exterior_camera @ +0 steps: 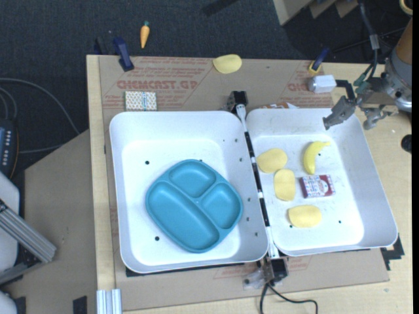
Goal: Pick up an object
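The right bin [373,195] holds a yellow banana [314,156], three pale yellow lumps [272,160] [285,184] [305,216] and a small red and white packet [317,186]. My gripper [355,117] hangs over the bin's far right corner, above and to the right of the banana. Its two fingers stand apart, open, with nothing between them. One dark finger [337,114] points down toward the bin's back rim.
The left bin [131,142] holds a blue divided plate [193,205]. On the bench behind the bins lie a yellow lump [227,63], a patterned sachet [141,100], a blue clip [122,54] and a white block [323,83]. A toy carrot [145,34] lies on the floor.
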You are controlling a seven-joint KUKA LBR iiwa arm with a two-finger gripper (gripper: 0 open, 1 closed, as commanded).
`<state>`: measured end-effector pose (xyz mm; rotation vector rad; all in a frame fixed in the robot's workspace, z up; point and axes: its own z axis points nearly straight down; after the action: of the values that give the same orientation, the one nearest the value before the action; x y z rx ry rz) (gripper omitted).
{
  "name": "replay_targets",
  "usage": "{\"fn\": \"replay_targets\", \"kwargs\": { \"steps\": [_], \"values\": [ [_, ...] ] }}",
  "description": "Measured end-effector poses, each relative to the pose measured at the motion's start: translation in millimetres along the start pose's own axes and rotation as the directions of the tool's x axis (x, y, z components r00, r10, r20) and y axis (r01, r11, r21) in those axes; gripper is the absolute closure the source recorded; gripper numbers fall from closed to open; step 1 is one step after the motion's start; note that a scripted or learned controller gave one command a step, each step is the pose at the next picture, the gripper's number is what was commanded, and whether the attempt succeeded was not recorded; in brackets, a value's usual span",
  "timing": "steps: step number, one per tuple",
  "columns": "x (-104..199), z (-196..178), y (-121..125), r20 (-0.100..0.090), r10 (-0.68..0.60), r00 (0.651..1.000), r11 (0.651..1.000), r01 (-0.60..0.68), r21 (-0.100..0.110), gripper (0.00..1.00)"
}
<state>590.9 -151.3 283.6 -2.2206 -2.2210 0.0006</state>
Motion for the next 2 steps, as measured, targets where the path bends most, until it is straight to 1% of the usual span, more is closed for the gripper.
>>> {"fn": "replay_targets", "kwargs": {
  "steps": [1, 2],
  "values": [
    [-1, 132, 32, -0.001, 0.000, 1.000, 1.000, 0.000, 0.002, 0.00],
    [34, 199, 18, -0.001, -0.001, 1.000, 1.000, 0.001, 0.000, 0.00]
  ]
}}
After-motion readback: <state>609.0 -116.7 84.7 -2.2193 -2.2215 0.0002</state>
